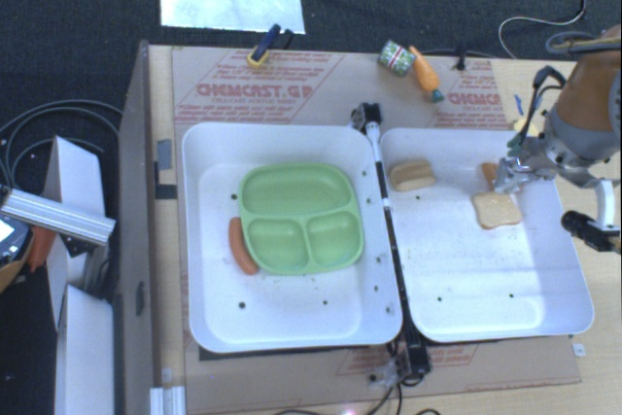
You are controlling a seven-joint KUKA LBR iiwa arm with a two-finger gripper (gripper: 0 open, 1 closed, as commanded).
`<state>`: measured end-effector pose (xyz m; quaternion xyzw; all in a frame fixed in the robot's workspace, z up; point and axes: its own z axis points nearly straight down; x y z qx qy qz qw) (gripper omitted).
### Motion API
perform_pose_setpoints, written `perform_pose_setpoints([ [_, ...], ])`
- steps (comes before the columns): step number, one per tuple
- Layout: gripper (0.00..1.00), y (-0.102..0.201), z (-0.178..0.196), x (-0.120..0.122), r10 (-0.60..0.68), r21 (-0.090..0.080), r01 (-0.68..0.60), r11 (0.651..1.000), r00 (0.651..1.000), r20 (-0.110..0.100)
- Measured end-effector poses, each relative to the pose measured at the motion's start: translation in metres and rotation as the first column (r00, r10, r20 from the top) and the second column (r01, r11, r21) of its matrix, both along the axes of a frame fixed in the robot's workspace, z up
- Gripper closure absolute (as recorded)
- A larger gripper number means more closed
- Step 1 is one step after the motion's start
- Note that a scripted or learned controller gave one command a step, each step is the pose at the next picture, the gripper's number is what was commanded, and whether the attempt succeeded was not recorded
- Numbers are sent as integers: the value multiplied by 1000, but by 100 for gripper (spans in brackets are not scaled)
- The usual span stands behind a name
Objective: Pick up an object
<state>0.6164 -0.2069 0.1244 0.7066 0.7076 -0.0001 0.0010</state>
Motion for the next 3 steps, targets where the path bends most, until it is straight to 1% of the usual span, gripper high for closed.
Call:
perform_pose_setpoints([
  [1, 100, 1, 8, 9, 2, 1, -2, 1000, 1000, 2],
  [2, 100, 7, -15, 10, 3, 0, -3, 1000, 1000, 1],
  [3, 100, 3, -31, 12, 5, 7, -5, 1000, 1000, 6],
])
